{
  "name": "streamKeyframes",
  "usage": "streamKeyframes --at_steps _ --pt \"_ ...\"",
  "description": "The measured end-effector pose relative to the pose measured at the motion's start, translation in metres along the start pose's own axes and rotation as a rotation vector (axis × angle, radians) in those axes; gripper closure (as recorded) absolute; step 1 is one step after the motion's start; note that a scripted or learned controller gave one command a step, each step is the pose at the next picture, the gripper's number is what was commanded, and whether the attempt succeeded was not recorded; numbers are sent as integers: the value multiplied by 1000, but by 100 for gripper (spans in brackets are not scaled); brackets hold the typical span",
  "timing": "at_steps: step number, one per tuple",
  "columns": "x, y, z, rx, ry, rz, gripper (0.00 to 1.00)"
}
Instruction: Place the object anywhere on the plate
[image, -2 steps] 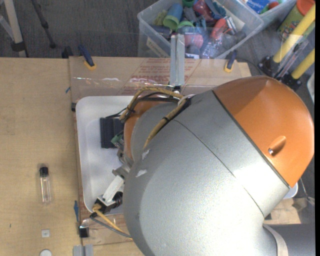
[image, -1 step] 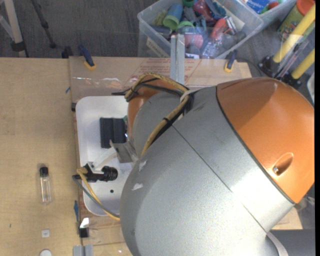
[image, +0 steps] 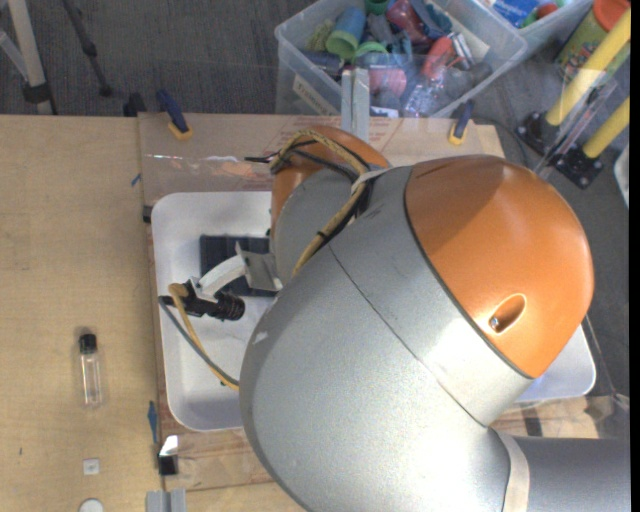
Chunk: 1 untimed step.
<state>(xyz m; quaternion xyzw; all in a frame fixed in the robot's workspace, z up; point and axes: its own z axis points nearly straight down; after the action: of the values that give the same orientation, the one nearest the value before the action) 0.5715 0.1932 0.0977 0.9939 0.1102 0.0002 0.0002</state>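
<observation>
My grey and orange arm (image: 430, 330) looms close to the camera and covers most of both white bins. Its wrist end reaches down into the left bin (image: 175, 390). The black gripper body (image: 218, 250) sits low over that bin's left half, with a white bracket and a black cylinder (image: 222, 308) beside it. The arm hides whatever lies beneath and to the right of the gripper.
A yellow cable (image: 196, 345) loops from the wrist over the bin floor. A small glass vial (image: 90, 368) lies on the wooden bench at the left. A clear tub of colourful toys (image: 400, 50) stands behind the bins. Blue clamps (image: 177, 122) hold the back board.
</observation>
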Motion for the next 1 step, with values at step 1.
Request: streamKeyframes --at_steps 1 --pt "-64 1 -75 2 -6 -249 100"
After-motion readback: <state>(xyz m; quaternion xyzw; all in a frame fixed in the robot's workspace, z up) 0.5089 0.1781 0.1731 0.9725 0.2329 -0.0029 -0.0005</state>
